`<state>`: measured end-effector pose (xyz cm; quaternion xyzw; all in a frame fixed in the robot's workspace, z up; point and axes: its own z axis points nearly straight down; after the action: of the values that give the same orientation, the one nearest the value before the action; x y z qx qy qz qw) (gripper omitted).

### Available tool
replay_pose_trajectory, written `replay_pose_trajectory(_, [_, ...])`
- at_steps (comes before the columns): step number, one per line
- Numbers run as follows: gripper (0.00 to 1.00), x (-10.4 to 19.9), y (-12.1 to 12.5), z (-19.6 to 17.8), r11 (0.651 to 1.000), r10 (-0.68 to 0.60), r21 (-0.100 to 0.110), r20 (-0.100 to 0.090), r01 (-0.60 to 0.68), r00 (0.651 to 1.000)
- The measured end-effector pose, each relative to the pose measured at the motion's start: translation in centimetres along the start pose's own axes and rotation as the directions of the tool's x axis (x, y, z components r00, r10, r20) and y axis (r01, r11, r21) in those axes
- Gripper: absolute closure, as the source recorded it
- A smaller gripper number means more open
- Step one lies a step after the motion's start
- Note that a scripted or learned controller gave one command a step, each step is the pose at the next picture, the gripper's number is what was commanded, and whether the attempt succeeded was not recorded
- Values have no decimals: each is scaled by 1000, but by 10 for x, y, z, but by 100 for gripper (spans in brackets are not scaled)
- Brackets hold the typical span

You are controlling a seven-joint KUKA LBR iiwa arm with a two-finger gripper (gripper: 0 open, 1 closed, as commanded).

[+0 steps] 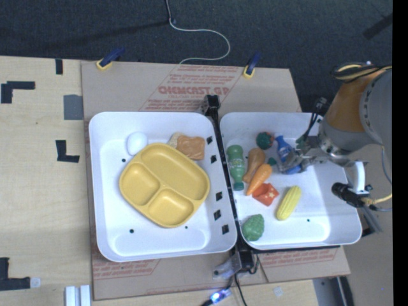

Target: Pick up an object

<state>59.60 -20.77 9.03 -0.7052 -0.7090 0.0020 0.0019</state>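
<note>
Toys number about seven beside one yellow tray.

A pale wooden bench top carries black tape marks and a brown cardboard sheet printed with red lettering — held along its far edge by two clips, one yellow, one blue. Beyond lies dark blue-grey carpet, crossed by a thin white cable. Lighting is soft and even.
</note>
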Motion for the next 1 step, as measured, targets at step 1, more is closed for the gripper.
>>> replay_pose_trajectory(1, [100, -4, -4, -41, 1000, 4, -3, -1, -4, 1000])
